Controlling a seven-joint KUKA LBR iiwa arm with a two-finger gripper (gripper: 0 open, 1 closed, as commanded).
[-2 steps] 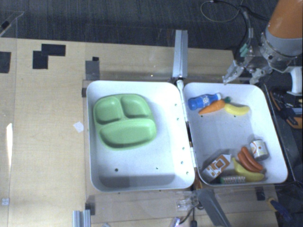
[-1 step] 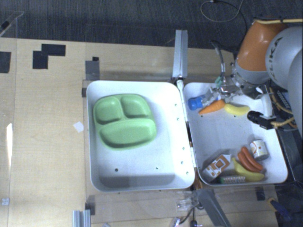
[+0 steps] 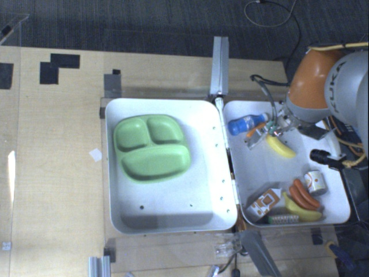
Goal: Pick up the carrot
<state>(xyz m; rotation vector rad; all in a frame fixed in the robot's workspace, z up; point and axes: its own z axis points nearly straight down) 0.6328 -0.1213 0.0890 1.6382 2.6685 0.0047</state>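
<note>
The carrot (image 3: pixel 253 133) is a small orange piece in the right bin (image 3: pixel 337 212), near its far left corner. It lies just below a blue bottle (image 3: pixel 245 123). My gripper (image 3: pixel 259 136) is down low right over the carrot, reaching in from the right, and part of the carrot is hidden under it. A yellow banana (image 3: pixel 281 146) lies just to the right of the gripper.
The left bin (image 3: pixel 167 212) holds a green divided plate (image 3: pixel 152 147). In the near part of the right bin lie a small carton (image 3: pixel 265 203), a hot dog (image 3: pixel 304 195), a second banana (image 3: pixel 307 214) and a small can (image 3: pixel 315 181).
</note>
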